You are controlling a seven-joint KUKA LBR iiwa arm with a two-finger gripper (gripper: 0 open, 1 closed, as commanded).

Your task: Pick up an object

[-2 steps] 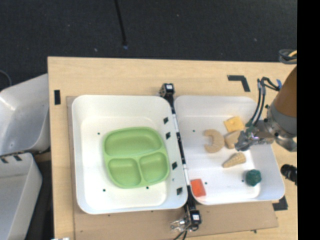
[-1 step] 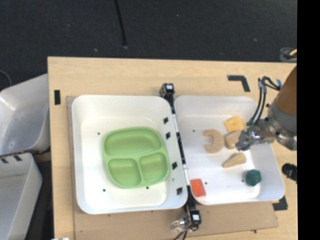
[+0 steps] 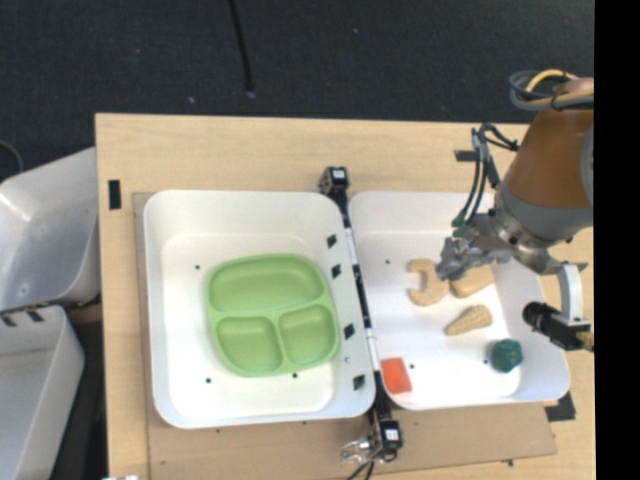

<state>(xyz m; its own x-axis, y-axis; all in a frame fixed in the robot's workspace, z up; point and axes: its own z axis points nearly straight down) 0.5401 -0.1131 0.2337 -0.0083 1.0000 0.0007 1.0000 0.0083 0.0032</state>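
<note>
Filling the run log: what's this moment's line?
gripper: low in right bin | over tan pieces | grasp: unclear | green tray: left bin

Dark carpet floor (image 3: 300, 38), wooden bench (image 3: 250, 143)

I find no legible text, labels, brand marks or numbers on any surface. My bins (image 3: 160, 268) carry no readable markings.

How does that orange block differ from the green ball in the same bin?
The orange block is boxy with flat faces; the green ball is rounded. The block sits at the bin's near left corner, against the divider; the ball lies toward the right side. Both are small and rest apart from the gripper.
</note>
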